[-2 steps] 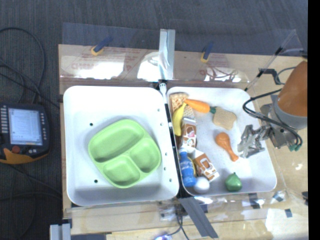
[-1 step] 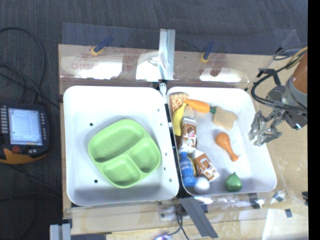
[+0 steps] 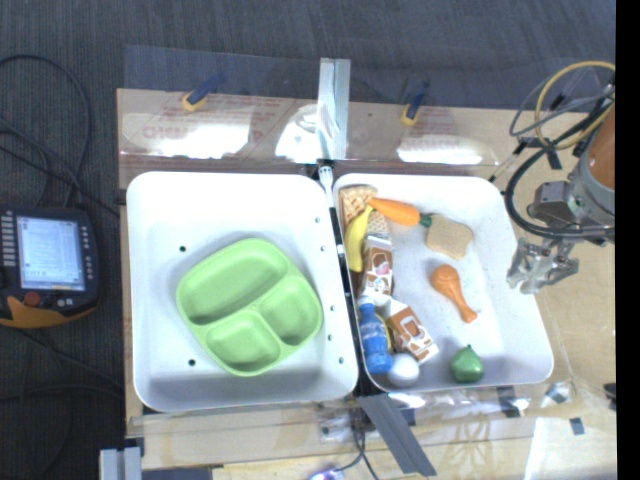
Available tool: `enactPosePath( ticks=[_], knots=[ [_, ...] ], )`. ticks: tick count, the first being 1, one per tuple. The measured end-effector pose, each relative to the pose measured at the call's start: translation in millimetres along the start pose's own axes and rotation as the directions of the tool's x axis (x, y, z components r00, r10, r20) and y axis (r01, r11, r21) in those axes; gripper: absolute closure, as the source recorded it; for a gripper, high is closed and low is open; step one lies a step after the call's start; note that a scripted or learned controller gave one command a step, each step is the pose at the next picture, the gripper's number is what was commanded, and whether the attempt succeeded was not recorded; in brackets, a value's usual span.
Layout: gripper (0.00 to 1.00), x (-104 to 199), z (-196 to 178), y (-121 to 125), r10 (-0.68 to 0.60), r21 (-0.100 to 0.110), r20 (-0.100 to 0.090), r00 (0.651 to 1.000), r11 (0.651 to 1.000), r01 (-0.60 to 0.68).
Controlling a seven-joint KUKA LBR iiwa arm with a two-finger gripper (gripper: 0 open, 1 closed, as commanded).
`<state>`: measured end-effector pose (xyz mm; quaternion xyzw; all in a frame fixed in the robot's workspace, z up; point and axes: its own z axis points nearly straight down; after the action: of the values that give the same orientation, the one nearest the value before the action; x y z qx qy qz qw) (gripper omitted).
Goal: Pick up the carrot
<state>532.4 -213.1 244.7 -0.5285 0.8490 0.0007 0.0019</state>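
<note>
Now: hand (image 3: pixel 541 266) hovers outside right bin (image 3: pixel 520 298), fingers' state untellable.
Carrot (image 3: pixel 395 211): top of bin, beside banana (image 3: pixel 355 236).
Approach: cross over, descend along carrot's middle.

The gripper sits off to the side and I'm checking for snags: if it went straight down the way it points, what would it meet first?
Probably the right rim of the right bin. The gripper hangs at that edge, well away from the carrot. Depth is unclear, so it might just miss the rim and land on the bench beside it.
</note>
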Motion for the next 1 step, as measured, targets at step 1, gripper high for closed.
enactPosePath(
  ticks=[1],
  knots=[
    [1.00, -10.6, 146.5, 21.1, 0.340, 0.000, -0.003, 0.940, 0.940, -0.340]
  ],
)
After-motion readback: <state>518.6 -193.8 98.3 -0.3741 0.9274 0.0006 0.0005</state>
